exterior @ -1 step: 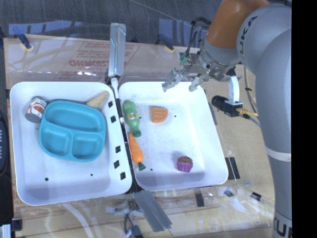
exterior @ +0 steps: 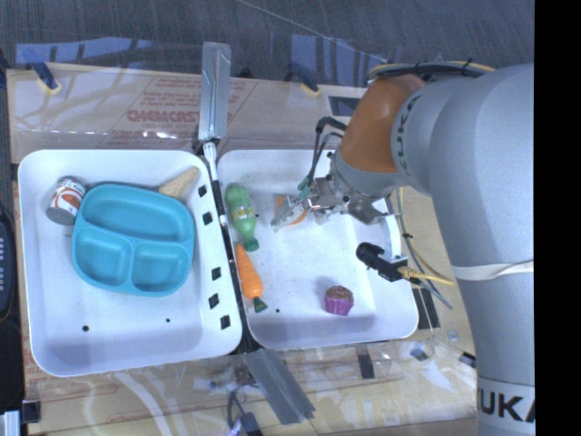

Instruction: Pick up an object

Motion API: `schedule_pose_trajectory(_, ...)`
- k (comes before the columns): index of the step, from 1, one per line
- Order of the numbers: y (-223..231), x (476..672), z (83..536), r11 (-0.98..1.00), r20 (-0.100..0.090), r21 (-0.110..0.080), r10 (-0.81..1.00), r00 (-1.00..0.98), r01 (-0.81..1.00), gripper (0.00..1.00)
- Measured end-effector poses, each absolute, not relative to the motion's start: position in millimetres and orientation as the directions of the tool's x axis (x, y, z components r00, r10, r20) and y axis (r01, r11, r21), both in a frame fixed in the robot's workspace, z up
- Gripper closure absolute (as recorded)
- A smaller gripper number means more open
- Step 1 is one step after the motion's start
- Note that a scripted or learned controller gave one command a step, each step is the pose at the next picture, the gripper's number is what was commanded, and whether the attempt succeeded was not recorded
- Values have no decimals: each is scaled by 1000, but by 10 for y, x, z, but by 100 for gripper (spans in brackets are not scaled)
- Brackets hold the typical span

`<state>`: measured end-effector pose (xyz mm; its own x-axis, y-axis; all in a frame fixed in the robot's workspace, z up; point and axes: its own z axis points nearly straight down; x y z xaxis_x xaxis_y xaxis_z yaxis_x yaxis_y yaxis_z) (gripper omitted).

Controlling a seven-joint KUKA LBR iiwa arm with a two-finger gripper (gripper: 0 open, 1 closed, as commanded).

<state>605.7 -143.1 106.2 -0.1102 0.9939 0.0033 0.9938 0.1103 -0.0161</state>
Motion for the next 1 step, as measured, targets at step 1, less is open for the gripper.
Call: schedule_pose_trajectory(1, -1876, 6140, 907, 195, -1, -1, 981, -195, 981, 0)
